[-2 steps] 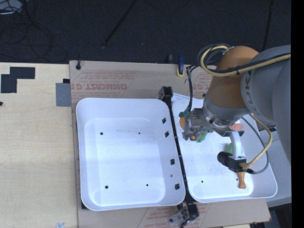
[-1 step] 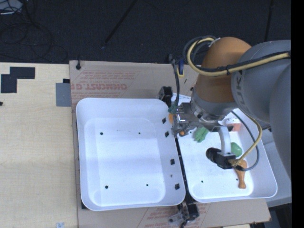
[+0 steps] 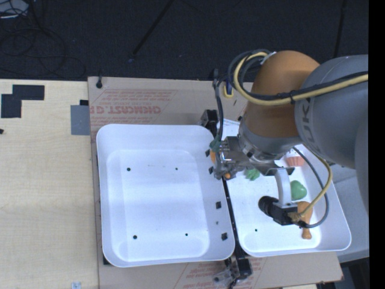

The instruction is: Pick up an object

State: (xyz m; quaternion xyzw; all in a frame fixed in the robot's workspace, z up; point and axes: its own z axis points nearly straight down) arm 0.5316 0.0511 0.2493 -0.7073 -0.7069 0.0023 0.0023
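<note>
My gripper [image 3: 230,162] hangs low over the left edge of the right bin [image 3: 264,245], close to the divide between the two bins. The arm's wrist covers much of that bin's far half. A small green piece [image 3: 251,174] lies just right of the gripper. Farther right lie a rounded green object [image 3: 298,189], an orange object [image 3: 305,212] near the bin's right wall, and a pink-red object [image 3: 295,160] that peeks out beside the wrist. I see nothing between the gripper's tips from this angle.
The left bin [image 3: 105,161] stands beside the right one on a cardboard sheet [image 3: 150,101]. A wooden bench top [image 3: 42,191] stretches to the left. Black clips [image 3: 224,205] sit along the seam between the bins.
</note>
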